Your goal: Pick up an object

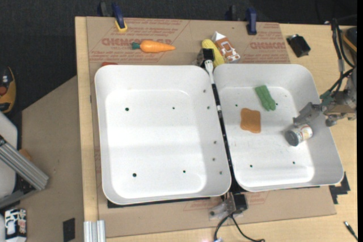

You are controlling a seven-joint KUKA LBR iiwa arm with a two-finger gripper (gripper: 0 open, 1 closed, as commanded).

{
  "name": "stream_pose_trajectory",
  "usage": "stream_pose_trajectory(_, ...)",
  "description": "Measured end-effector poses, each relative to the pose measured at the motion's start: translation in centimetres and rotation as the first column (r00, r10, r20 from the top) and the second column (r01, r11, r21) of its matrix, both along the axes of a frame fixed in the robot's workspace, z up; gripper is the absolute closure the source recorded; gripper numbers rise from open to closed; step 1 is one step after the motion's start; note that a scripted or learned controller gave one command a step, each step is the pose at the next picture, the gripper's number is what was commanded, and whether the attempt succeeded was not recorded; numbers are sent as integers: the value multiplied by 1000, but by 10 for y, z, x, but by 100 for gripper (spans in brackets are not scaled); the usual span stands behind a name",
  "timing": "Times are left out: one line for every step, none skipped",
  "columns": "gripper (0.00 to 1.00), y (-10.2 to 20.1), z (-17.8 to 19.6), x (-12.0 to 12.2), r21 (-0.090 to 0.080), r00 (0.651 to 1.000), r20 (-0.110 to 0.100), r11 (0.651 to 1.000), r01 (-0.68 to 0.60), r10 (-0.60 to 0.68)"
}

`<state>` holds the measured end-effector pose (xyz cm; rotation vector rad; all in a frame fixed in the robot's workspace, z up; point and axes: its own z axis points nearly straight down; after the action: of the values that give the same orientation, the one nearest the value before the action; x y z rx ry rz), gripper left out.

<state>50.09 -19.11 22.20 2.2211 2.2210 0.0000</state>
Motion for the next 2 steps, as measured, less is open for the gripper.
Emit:
stream_pose_trajectory(0,27,-139,35,4,1000,-8,1000,-2,2)
stream_pose_trajectory(0,70,-137,90,1,1000,5,1000,-6,6)
